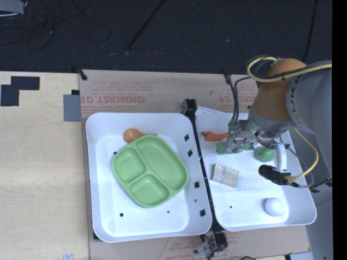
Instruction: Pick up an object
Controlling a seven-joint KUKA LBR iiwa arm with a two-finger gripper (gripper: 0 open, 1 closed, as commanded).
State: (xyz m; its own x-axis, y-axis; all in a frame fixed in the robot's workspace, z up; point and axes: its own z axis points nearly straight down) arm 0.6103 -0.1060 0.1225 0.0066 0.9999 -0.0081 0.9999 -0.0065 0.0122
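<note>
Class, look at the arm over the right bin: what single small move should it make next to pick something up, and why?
Probably a short descent straight down. The gripper hovers low at the back of the right white bin, with the small orange carrot-shaped toy just beside it and a green rounded object on its other side. Nothing visible sits between its fingers, so no grasp is made yet.

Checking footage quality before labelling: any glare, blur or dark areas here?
Camera view: even light on both bins, the white bin walls bright and nearly washed out; green plate sharp with mild sheen; floor above the bench dark; tool small and soft, detail hard to read.
</note>
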